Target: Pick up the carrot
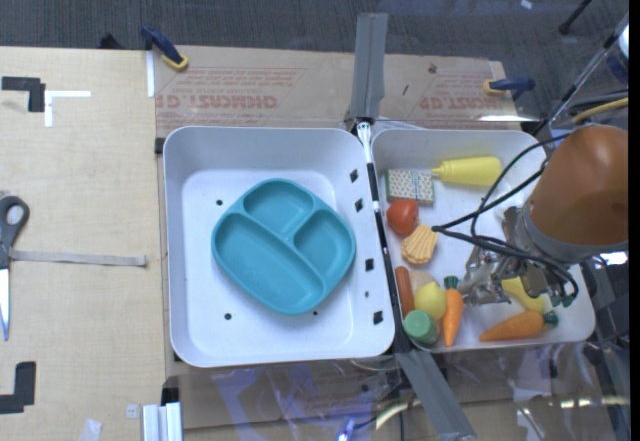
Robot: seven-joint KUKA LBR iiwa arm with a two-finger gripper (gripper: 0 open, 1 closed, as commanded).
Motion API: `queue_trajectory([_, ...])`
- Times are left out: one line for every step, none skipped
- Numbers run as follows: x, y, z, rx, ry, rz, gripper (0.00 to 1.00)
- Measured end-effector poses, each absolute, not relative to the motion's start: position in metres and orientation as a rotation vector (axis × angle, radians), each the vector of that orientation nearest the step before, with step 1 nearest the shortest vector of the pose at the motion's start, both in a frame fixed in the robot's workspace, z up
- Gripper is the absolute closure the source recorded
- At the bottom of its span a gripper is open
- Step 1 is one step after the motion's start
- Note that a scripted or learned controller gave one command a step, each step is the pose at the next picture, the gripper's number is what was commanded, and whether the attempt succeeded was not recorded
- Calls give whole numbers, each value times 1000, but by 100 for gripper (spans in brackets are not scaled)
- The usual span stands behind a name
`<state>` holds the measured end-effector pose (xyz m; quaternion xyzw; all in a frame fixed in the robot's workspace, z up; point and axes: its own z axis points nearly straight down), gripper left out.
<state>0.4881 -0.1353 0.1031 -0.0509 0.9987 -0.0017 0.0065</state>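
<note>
End effector [487,281] just beside carrot [452,317].

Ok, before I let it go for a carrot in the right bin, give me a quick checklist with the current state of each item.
1. Target in view: ok. One carrot stands near the bin's front, a second carrot lies further right.
2. Which carrot is meant: cannot tell. The hand sits between and just above both.
3. Hand state: cannot tell. Cables and the wrist hide it.
4. Nothing gripped already: cannot tell, same reason.
5. Room around the near carrot: not ok. The lemon and the green piece crowd its left side.
6. Other bin's blue tray out of the way: ok, it lies across the divider.
</note>
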Motion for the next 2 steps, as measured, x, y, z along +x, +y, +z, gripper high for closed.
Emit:
queue_trajectory([488, -135, 103, -159, 3125, -5, 0])
queue_trajectory([493, -135, 114, -162, 3112, -11, 100])
